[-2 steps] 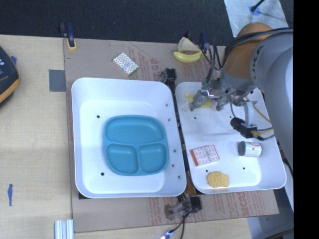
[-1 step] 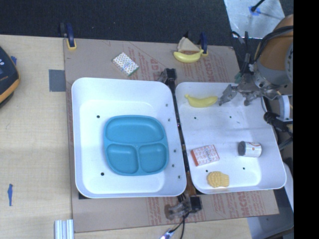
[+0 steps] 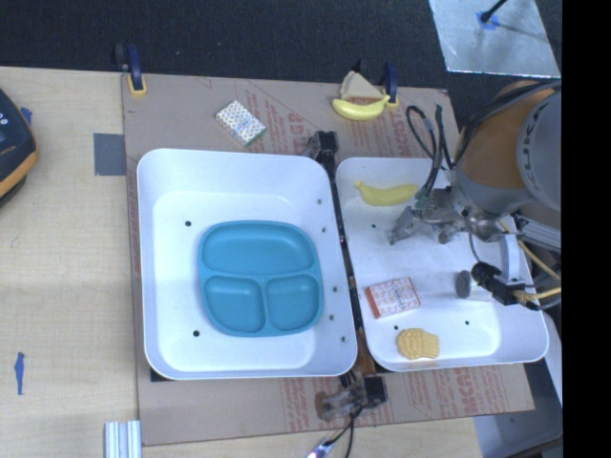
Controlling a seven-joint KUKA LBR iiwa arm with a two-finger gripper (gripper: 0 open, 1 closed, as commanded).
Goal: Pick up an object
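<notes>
Beige cardboard [image 3: 286, 122], wooden bench [image 3: 67, 284], dark floor [image 3: 239, 17]

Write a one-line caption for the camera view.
Gripper over right bin near banana, red packet; blue tray in left bin.

We see red printing on the cardboard sheet [image 3: 286, 108] under the bins, but we cannot make out any word of it. The small red-and-white packet [image 3: 392, 297] in the right bin [image 3: 520, 346] carries print too small to read. We can read nothing else.
</notes>
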